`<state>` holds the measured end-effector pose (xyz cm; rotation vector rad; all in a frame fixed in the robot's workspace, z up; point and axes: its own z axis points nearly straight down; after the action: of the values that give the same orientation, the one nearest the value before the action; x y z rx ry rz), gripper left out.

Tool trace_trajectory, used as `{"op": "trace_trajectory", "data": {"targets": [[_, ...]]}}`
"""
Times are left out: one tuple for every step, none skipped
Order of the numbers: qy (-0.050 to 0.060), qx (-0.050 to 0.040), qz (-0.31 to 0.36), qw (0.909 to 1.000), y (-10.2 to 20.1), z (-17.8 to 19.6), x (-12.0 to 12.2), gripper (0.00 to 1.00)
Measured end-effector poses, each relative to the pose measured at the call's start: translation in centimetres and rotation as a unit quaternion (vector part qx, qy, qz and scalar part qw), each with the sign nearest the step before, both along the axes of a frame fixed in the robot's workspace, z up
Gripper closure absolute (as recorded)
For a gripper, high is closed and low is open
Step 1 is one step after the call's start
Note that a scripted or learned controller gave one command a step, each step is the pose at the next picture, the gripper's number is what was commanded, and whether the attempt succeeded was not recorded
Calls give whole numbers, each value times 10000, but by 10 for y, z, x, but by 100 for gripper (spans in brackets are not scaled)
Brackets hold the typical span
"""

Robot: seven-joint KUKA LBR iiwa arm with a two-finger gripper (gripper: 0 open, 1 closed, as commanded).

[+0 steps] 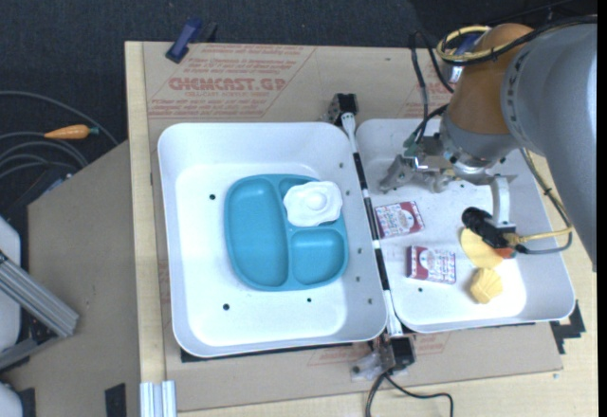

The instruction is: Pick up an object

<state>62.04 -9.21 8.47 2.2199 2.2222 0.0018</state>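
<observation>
Plainly spread wide: the gripper, low over the far end of the right bin, nothing between its fingers. Hangs over bare white floor and touches no object, as far as the view tells.

Just below the gripper in the view: a red-and-white packet, flat, close to the wall shared with the left bin. Farther below the gripper: a second packet, also flat, apart from the first. Below and to the view's right of the gripper: two yellow pieces, near each other, close to the second packet.

Tight room to the view's left of the gripper, with the shared wall near. Open floor between the gripper and the first packet.

Well to the view's left of the gripper, past that wall: a blue divided tray with a white piece resting on its upper right part. Around both bins, the tabletop.
</observation>
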Motion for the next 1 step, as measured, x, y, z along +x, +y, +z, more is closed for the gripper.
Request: {"op": "trace_trajectory", "data": {"targets": [[-7, -2, 2, 10000, 0, 10, 0, 100]]}}
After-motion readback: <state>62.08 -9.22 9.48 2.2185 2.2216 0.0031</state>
